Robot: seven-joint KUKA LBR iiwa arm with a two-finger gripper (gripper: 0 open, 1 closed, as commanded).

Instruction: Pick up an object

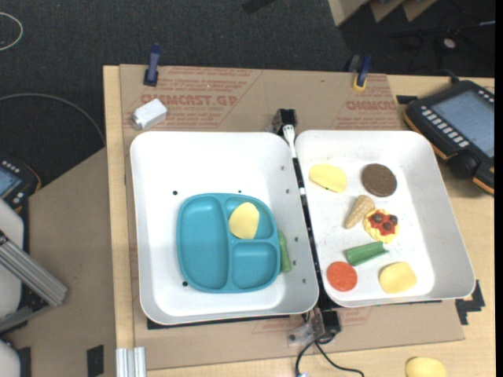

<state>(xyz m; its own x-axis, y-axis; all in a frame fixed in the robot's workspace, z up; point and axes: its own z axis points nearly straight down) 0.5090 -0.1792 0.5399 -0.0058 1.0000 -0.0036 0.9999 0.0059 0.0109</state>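
Note:
The right bin [440, 203] holds several toy foods: a yellow piece [328, 177], a brown round cookie [380, 180], a tan cone [358, 210], a small pizza slice [383, 224], a green pod [365, 252], a red-orange disc [342, 276] and a yellow block [397, 276]. In the left bin [157, 179] lies a teal divided tray [224, 246] with a yellow piece [244, 221] in its upper right compartment. A thin green item [284, 254] lies against the tray's right edge.
A teach pendant [460, 128] rests at the bench's right edge. A small white block [149, 114] lies on the cardboard behind the left bin. Blue clamps [152, 65] [361, 71] hold the cardboard's far edge. A yellow object [424, 367] sits at the bottom right.

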